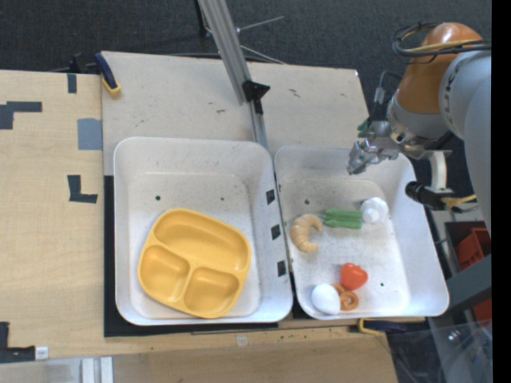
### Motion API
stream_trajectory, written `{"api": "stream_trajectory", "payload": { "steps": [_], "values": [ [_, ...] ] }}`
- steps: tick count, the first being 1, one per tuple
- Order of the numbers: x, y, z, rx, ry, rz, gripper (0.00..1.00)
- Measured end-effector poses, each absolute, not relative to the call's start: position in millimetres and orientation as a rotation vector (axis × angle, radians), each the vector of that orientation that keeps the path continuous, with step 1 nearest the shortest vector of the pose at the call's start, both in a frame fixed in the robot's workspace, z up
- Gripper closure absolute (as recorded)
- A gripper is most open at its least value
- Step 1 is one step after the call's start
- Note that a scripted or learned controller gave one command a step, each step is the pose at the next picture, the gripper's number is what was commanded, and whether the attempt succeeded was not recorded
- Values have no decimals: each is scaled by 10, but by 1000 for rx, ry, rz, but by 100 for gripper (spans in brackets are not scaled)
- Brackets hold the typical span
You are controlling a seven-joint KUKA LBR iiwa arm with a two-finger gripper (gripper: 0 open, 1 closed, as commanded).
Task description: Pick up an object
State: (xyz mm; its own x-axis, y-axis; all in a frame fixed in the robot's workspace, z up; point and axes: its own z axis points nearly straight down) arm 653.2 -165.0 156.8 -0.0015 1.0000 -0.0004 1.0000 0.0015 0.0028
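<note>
Bench item 1: left shallow white plastic bin (132,162), holding one yellow moulded plastic tray with three compartments (194,262), lying flat toward the bin's near side.

Bench item 2: right shallow white plastic bin (415,250), side by side with the first, holding six small objects:
- tan croissant-shaped toy pastry (306,232), left of centre;
- green elongated plastic vegetable (342,219), just beside the pastry, lying crosswise;
- small white rounded cap-like piece (373,210), at the green vegetable's right end, apparently touching it;
- red-orange glossy plastic lump (353,276), toward the near side;
- white egg-shaped object (325,298), near the bin's front edge;
- small orange-brown curled piece (347,298), touching or just beside the egg and below the red lump.

Arm: grey with an orange band, entering from the right. The metal two-finger gripper (357,163) hangs above the far right corner of the right bin, apart from all objects; the white cap is nearest. Nothing is visible between its tips. Whether the claw is apart or together cannot be told at this angle.
</note>
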Motion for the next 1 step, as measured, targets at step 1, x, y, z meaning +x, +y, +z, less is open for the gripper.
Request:
{"api": "stream_trajectory", "payload": {
  "steps": [1],
  "values": [
    [6548, -1576, 2186, 2215, 2221, 6, 100]
  ]
}}
